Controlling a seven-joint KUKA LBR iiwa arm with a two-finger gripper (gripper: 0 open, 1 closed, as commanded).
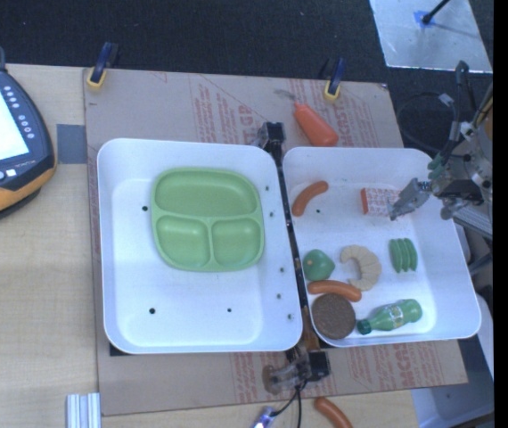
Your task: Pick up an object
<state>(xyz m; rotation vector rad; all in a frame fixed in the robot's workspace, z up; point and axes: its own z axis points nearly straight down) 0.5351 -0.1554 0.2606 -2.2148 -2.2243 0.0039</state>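
The step in hand is judged to be the approach. A single well-separated item should be chosen, the green ridged piece (pixel 403 254) being nearest, and the descent centred over it so neighbours are not nudged.

The right bin (pixel 464 275) is stocked, near edge first, with a green bottle (pixel 391 315), brown disc (pixel 333 315), red sausage (pixel 332 287), green pepper (pixel 317 263), croissant (pixel 362 265), then a packet (pixel 378 201) and second sausage (pixel 308 196). The left bin (pixel 120 266) is occupied by a green divided plate (pixel 207 218).

The gripper (pixel 414 194) is seen over the right bin's far right corner; whether it is parted or closed cannot be told.

Teach pendant (pixel 0 145) at bench's left edge — blue clamps (pixel 102 63) behind.
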